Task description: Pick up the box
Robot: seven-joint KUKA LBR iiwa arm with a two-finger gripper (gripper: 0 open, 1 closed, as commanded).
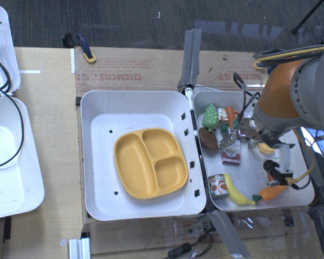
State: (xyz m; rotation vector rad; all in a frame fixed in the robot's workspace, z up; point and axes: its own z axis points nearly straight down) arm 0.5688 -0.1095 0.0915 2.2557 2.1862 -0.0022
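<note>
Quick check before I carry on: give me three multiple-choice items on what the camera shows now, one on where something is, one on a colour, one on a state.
1. Where does the banana lie?
A. In the left bin
B. In the right bin
C. On the bench outside the bins

2. What colour is the divided plate?
A. Yellow
B. Blue
C. Red

3. How does the small box stand?
A. Lifted above the bin
B. Lying on the bin floor
C. Resting on the plate

Answers:
1 B: it lies near the front wall of the right bin.
2 A: it is yellow against the white left bin.
3 B: it lies flat among the toy foods, just below the gripper.
</note>
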